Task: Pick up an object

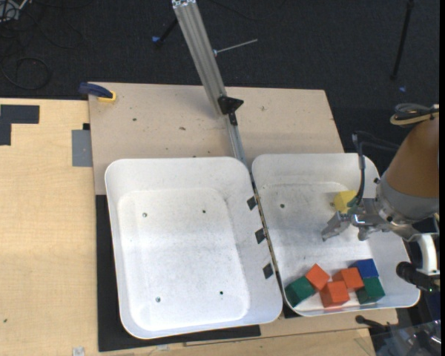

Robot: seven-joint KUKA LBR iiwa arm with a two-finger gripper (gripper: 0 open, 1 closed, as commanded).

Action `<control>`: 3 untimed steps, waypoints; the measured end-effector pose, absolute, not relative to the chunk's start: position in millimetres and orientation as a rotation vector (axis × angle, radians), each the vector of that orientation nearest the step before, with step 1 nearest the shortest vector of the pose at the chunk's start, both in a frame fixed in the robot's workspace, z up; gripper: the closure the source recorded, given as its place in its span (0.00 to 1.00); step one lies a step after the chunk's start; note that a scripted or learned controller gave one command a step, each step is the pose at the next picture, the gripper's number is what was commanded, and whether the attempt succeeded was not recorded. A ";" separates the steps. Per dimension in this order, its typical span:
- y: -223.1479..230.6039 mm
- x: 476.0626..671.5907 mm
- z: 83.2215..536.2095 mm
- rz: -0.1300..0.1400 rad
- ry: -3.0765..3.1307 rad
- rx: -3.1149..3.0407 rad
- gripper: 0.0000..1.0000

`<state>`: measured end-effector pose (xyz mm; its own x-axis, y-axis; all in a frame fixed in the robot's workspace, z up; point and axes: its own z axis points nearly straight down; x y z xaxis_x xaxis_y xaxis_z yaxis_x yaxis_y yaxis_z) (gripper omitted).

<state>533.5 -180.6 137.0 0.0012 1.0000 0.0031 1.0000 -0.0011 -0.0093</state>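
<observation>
In the right bin (297, 170), a yellow block (345, 199) lies near the right wall. Close to the front edge sits a cluster of blocks: three orange ones (335, 294), a blue one (367, 267) and two green ones (300, 290). My gripper (346, 232) hangs over the right half of this bin, just in front of the yellow block and behind the cluster. It is open, its fingers (331, 230) are spread apart, and nothing is between them.
The left bin (119, 175) stands beside the right one. A slanted aluminium bar (202, 50) rises from the back of the bench between the bins. Black clips (258, 235) mark the seam where the bins meet.
</observation>
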 end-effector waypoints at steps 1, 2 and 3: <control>-180.4 534.4 91.7 -0.001 -2.218 -2.223 0.00; -181.2 533.9 102.2 -0.001 -2.209 -2.229 1.00; -188.3 533.8 163.1 -0.002 -2.216 -2.231 1.00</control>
